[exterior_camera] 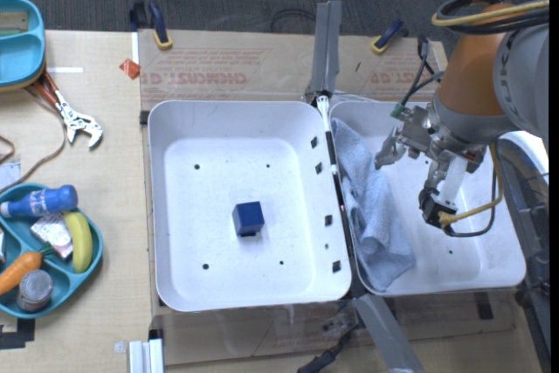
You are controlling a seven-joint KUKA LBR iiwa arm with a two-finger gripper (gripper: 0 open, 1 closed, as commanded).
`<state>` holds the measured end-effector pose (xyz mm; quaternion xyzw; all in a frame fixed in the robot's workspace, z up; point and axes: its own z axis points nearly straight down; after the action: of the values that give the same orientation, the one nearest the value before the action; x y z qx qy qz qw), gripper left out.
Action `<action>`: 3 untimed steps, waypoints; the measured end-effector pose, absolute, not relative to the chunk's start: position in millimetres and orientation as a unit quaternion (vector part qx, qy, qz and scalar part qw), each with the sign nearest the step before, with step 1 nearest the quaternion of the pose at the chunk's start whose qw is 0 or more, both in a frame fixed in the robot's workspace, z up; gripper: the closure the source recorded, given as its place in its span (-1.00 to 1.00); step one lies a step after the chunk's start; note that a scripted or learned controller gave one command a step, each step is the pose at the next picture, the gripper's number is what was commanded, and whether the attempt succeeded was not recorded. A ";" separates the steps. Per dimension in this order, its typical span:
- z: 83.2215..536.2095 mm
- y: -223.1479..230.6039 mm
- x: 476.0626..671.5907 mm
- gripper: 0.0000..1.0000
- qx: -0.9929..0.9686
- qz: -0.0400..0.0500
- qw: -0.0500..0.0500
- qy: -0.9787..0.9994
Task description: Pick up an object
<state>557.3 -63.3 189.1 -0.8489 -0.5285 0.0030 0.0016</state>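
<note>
The grey arm [515, 57] is reaching in from 3 o'clock and hanging over the right bin [502, 271]. Its gripper [386, 156] is sitting above the 10 o'clock part of that bin, pointing toward 8 o'clock. It is just beside the upper edge of a crumpled grey-blue cloth [371, 205]. Whether the gripper is wide or narrow I cannot tell from this angle, and nothing is showing in its grasp.

The cloth is lying along the 9 o'clock wall of the right bin, running from the 11 o'clock corner down to the 7 o'clock corner. A small blue cube [249, 217] is resting alone in the left bin [170, 188], a little toward 6 o'clock of its centre, well apart from the gripper.

On the desk [96, 57] at 9 o'clock of the bins, a wrench [77, 125] is lying near a blue tray [92, 262], which is holding a banana [80, 240], a carrot [19, 271] and a small bottle [37, 203].
</note>
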 end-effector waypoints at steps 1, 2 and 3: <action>225.0 -139.0 550.1 -1.00 -0.766 0.002 0.000 -0.643; 111.0 -94.6 557.9 -1.00 -0.785 0.002 0.002 -0.620; 136.4 -152.4 625.6 -1.00 -0.781 0.001 0.000 -0.625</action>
<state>625.6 -152.4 136.4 -0.7809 -0.6246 0.0010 -0.0003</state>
